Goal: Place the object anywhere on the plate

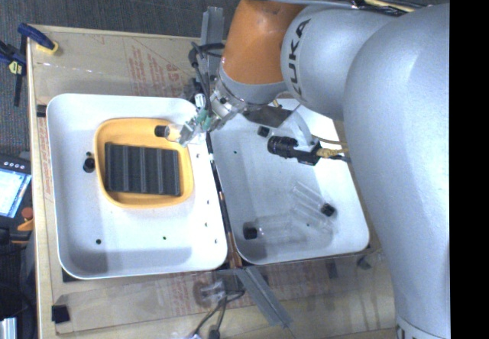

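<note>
The gripper (pixel 191 128) hangs over the upper right rim of the plate (pixel 114 128) in the left bin (pixel 76 253). A small clear bottle (pixel 170 132) with a black cap juts from its tip to the left, over the rim. I cannot tell whether the gripper clasps it. Down and right of the gripper, two clear bottles (pixel 306 204) lie in the right bin (pixel 353 237).

The pincer (pixel 195 125) hangs at the left bin's (pixel 69 246) inner edge. Just beside it, on the view's left, a clear vial with a black cap (pixel 170 132) lies over the corner of the yellow plate (pixel 114 130). Well below it and to the view's right, two other clear vials (pixel 309 200) lie in the right bin (pixel 353 238).
</note>
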Available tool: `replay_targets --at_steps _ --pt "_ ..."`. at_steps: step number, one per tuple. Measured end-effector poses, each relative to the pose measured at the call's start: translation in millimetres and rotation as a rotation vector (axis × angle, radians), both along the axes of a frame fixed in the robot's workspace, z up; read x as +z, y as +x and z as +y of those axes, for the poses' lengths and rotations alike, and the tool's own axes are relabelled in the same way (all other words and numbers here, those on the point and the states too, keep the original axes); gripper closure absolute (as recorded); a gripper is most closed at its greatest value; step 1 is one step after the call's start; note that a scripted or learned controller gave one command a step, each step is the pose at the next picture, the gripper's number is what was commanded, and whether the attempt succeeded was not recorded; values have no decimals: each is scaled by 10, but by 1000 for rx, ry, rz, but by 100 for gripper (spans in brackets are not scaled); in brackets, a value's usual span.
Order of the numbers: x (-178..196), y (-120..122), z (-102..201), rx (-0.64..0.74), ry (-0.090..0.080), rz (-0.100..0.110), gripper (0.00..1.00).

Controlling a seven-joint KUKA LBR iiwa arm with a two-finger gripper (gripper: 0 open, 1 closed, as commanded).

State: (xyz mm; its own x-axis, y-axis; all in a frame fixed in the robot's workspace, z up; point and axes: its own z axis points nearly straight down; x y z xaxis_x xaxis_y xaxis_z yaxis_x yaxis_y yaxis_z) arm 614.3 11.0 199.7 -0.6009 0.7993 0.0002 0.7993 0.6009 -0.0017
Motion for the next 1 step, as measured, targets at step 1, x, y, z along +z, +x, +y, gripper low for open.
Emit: replay_targets --at_steps 1 --pt "265 298 161 194 0 -1 100"
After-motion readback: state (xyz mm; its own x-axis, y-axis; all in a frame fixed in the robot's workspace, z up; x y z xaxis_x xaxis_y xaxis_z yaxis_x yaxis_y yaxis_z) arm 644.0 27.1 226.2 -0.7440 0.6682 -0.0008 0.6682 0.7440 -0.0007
